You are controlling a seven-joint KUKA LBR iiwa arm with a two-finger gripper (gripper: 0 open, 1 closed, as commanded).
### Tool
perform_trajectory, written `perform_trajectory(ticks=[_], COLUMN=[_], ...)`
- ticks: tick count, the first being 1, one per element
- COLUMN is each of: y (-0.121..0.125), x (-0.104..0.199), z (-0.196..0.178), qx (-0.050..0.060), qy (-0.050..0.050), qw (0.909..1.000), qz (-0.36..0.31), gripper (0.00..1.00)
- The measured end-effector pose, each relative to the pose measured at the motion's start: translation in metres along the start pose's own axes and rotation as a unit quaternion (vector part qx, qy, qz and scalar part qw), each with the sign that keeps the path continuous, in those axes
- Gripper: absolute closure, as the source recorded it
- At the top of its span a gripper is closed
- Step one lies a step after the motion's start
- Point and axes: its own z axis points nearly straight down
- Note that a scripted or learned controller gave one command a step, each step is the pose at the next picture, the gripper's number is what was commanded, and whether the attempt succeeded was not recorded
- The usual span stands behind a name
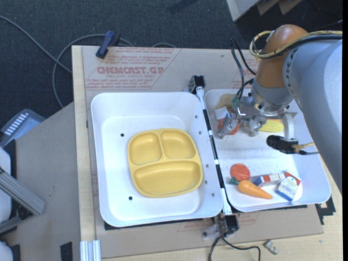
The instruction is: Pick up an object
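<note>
Pincer (239, 125), grip state unclear to us, hovers over a red object (227, 125); we judge it light, graspable midway.

Lying in the right bin (321, 192), lower part of frame: red tomato (240, 172) touching orange carrot (254, 188), carrot lying flat, pointing lower right. Just right, toothpaste-like tube (269, 178) lying flat, small white carton (289, 187) tilting. Yellow item (272, 126) peeking out farther up, partly hidden.
</note>
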Motion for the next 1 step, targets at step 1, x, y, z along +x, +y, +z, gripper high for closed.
perform_trajectory(ticks=[1], y=[0.0003], x=[-0.0039], z=[0.0004], qx=[0.0], qy=[0.005], qw=[1.0], qz=[-0.002], gripper=[0.0])
